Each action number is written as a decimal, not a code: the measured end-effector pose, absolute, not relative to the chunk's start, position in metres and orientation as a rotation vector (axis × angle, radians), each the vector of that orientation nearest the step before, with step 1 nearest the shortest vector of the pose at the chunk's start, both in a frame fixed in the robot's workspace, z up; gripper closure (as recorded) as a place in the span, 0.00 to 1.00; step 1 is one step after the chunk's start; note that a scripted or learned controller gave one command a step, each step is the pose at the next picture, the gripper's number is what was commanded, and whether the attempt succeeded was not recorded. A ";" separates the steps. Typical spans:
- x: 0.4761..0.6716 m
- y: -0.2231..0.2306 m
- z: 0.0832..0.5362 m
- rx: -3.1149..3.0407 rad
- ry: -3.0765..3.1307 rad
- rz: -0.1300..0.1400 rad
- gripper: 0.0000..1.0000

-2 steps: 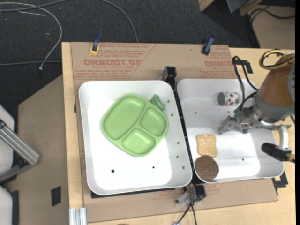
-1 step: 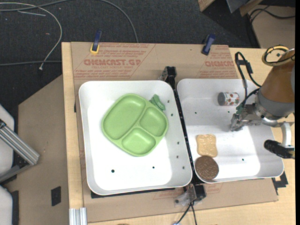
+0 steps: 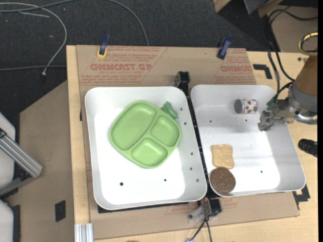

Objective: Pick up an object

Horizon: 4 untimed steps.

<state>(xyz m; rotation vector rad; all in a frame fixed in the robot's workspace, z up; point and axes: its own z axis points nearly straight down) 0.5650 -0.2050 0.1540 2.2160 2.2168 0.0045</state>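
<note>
Tool (image 3: 266, 121) of mine hangs at the right bin's (image 3: 282, 183) right edge, middle right of the frame; I cannot tell its state. Small can (image 3: 246, 106) lies just left of it. Toast (image 3: 222, 156) and brown disc (image 3: 222, 180) sit lower left.

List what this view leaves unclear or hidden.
- Tool: too small and dark in the camera view to tell how its fingers stand.
- Small can: label print too small to read.
- Green item: partly hidden behind the green divided plate, identity unclear.
</note>
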 end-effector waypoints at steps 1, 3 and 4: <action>0.567 -0.205 0.208 2.216 2.218 0.005 1.00; 0.564 -0.091 0.198 2.218 2.230 0.000 1.00; 0.562 -0.036 0.216 2.214 2.230 0.006 1.00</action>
